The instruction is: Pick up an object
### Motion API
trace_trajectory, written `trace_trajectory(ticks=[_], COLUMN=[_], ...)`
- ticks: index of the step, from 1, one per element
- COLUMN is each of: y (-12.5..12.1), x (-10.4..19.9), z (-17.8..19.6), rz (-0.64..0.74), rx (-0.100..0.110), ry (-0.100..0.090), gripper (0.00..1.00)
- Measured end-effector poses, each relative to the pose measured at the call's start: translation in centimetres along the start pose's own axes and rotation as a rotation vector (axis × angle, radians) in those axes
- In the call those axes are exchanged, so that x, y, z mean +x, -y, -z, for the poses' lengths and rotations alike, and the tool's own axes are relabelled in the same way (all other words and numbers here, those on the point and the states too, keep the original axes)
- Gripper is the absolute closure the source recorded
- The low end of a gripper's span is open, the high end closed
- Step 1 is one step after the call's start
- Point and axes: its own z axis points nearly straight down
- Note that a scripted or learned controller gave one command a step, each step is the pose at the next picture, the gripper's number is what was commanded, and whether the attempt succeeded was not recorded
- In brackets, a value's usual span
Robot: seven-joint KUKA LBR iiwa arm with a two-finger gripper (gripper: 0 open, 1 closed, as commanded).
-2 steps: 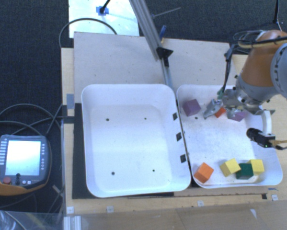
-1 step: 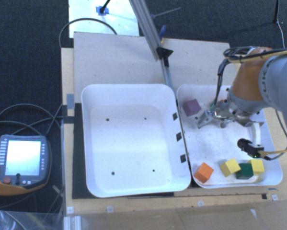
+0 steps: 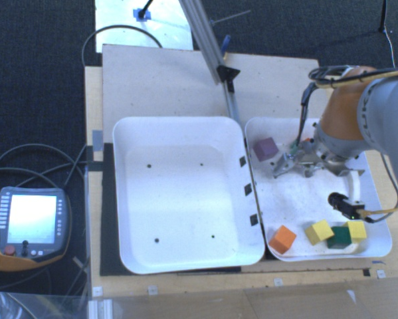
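Arm's hanging its end effector (image 3: 293, 165) low in the right bin (image 3: 375, 248) beside the purple cube (image 3: 265, 149), probably lining up a grab, though I honestly can't tell its state.

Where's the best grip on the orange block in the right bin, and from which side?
Come straight down on the orange block and close across its two flat side faces. It sits apart from the yellow block, with bare floor on that side. Its other side is near the right bin's left wall, so turn the fingers to run along that wall. The gripper would probably fit.
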Motion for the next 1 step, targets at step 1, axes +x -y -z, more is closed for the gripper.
trace_trajectory(ticks=[1], y=[-0.11], x=[-0.05], z=[1.15], rz=[0.001], rx=[-0.004], ry=[0.001], gripper=[1.0])
